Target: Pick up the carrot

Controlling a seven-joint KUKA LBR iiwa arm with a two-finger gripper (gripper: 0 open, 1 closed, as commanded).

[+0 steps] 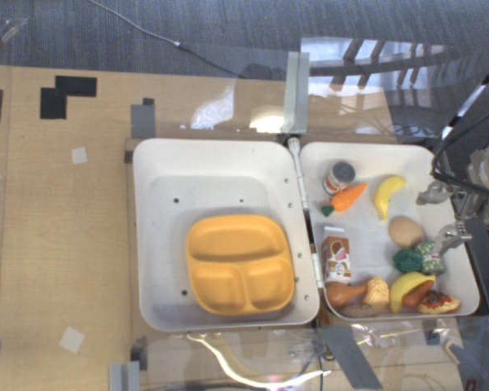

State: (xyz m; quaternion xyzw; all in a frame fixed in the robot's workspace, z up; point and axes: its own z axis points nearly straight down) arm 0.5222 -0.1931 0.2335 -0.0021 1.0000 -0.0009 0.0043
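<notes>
A small orange toy carrot [348, 197] with a green leafy tip lies slanted in the upper left part of the right-hand shallow white bin [471, 287], its tapered end touching a little round can [339, 176] with a grey lid. A yellow plastic banana [388, 195] lies just beside it, a beige potato [405, 231] below that. At the bin's right edge, the arm's two-finger metal gripper [445, 215] hangs with its fingers spread apart, nothing between them. The left white bin [159, 173] bears a yellow compartment tray [240, 262].
</notes>
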